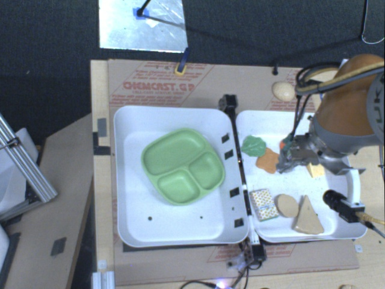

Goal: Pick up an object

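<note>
The right bin (346,236) held the loose objects. An orange flat piece (267,161), irregular in outline, lay near the bin's centre, directly under the tip of the gripper (287,160). A green crinkled leaf-shaped piece (253,144) lay at 11 o'clock from the orange piece, just beside it. A small yellow wedge (315,171) showed at 3 o'clock of the orange piece, partly hidden by the wrist. Toward 6 o'clock lay a speckled square packet (263,204), a tan round cookie-like disc (286,205) and a tan triangular slice (308,217), the disc and slice touching.

The gripper sat low over the orange piece's right edge. Finger spacing could not be read from this angle, and nothing was seen clamped between the fingers.

The left bin (129,221) held a pale green divided plate (183,166) with three compartments, set near its centre.

Both bins rested on a brown cardboard sheet (156,86) printed in red; "CHEMCAST" was legible, the remaining print too small to read. A beige egg-shaped object (283,90) lay on the cardboard at 12 o'clock of the right bin. A shiny silver sheet (141,18) lay on dark carpet (48,53) beyond the cardboard. The arm (349,113), grey with an orange band, entered from 3 o'clock.
</note>
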`<state>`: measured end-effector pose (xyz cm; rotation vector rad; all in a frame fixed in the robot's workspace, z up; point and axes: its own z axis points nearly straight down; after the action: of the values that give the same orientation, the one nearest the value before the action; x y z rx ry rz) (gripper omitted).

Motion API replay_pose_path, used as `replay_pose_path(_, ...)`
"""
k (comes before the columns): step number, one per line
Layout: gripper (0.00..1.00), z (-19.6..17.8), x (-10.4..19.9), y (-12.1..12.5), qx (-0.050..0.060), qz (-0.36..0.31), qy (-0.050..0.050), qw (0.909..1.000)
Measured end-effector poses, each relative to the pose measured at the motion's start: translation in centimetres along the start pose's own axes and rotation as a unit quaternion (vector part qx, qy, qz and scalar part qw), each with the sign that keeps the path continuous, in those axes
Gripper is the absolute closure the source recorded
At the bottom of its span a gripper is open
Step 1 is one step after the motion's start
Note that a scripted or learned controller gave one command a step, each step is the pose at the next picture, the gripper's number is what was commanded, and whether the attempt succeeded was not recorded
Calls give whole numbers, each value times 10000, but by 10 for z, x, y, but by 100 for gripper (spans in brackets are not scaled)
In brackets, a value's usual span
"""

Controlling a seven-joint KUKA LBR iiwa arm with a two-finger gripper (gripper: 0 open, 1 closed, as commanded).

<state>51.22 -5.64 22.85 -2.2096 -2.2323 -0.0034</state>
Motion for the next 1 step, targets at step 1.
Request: replay_pose_path(1,100,-2,54,19,-10,-4,2,10000)
